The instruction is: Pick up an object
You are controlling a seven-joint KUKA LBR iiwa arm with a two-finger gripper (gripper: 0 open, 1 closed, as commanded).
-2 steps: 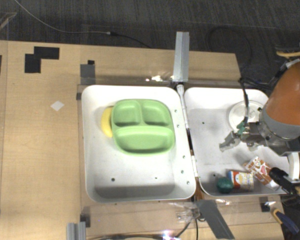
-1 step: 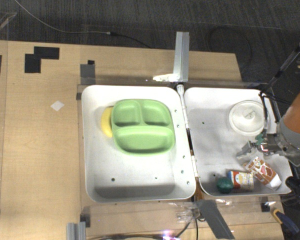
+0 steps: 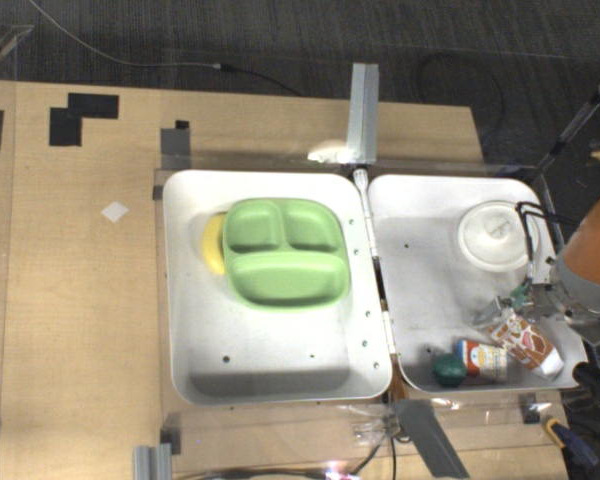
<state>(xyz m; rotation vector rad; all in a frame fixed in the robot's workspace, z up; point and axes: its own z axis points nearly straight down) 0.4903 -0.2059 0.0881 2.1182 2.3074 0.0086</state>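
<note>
The right bin holds a white round cup at its far right. A small bottle with a dark green cap lies on its side near the front wall. A red and white packet lies right beside the bottle. My arm comes in from the right, its orange band over the bin's right rim. My gripper hangs low just above the packet's far end, in front of the cup. Cables and the wrist hide how it stands.
In the left bin a green divided plate sits at the back, partly covering a yellow object at its left. A metal post stands behind the rims where the bins meet. Wooden bench lies to the left.
</note>
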